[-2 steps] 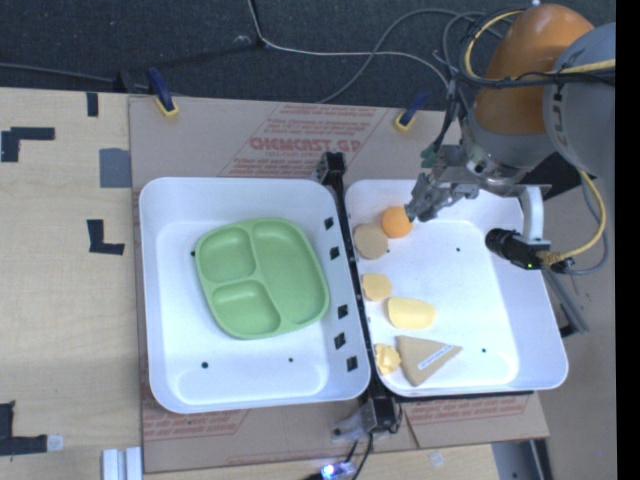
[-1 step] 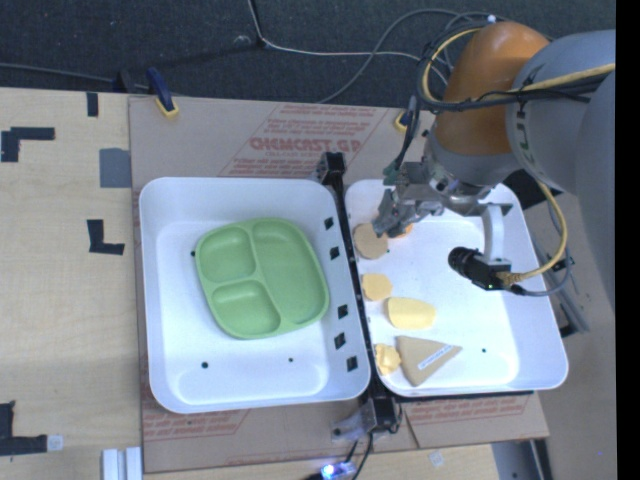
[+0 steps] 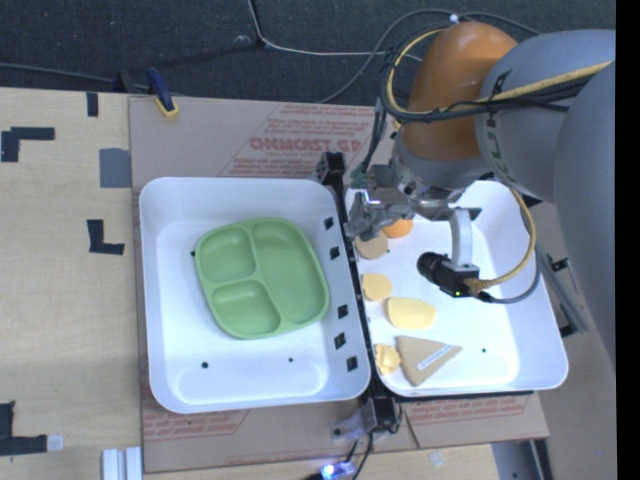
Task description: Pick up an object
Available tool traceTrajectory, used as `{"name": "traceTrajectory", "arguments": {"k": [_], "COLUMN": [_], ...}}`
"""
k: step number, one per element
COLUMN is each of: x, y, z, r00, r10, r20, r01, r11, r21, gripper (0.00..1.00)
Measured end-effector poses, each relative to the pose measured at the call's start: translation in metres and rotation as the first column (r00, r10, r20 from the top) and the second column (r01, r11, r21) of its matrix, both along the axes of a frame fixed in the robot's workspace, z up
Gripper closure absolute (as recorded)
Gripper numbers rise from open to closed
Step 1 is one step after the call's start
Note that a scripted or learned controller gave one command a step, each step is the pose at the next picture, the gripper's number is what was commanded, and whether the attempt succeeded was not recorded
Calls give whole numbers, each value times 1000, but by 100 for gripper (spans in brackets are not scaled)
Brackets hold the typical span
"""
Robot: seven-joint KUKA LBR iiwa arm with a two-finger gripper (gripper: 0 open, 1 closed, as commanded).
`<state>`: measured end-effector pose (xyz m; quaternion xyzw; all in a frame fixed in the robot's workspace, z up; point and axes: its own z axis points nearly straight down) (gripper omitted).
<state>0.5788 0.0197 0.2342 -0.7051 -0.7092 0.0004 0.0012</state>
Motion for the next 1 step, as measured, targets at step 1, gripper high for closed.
{"name": "traceTrajectory", "arguments": {"k": [1], "x": [-9], "y": [48], "z": [5], "r00": [1000], "r10": [1], "r20": [0], "r01": [-1], "r11": [1000], "r21": [0], "gripper": [100]}}
